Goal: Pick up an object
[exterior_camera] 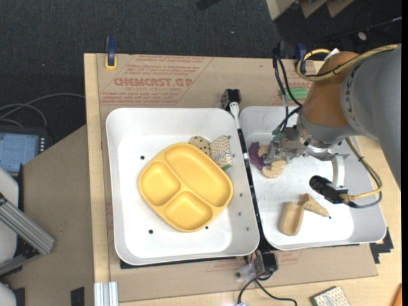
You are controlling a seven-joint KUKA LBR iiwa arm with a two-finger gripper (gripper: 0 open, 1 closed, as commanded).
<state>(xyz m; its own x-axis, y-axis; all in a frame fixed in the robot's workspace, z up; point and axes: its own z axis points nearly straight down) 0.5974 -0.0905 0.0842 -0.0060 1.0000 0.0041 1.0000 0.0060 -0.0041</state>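
you see the gripper (278, 153) low at the right bin's (357, 231) upper left over a purple and tan piece (268, 162), likely its target; its grip you cannot tell.

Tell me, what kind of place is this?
Probably a robotics lab or test bench: a grey and orange robot arm reaches over two white bins on a board, with loose cables about and dark carpet beneath.
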